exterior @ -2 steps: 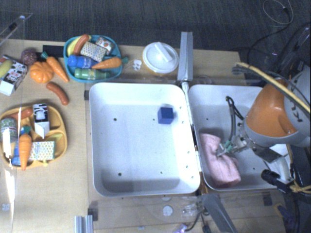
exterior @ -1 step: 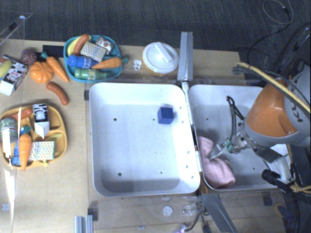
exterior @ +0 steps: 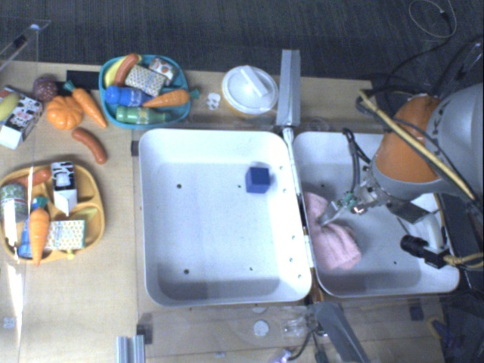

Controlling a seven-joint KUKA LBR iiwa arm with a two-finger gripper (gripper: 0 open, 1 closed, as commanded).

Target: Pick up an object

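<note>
The gripper hangs low in the right bin, its tips at the upper edge of a pink cloth; how its fingers stand I cannot tell, and nothing is clearly held. The cloth lies crumpled against the bin's left wall, just beside the divide between the bins. The arm, with its orange band, comes in from the right over the bin's far half, trailing cables. In the left bin a blue cube sits alone near the far right corner, well apart from the gripper. Beyond the bins stand a white lidded bowl and a blue basket of toy food. To the left on the bench lie a toy pumpkin, a carrot, a sausage and a yellow tray with more toys.
</note>
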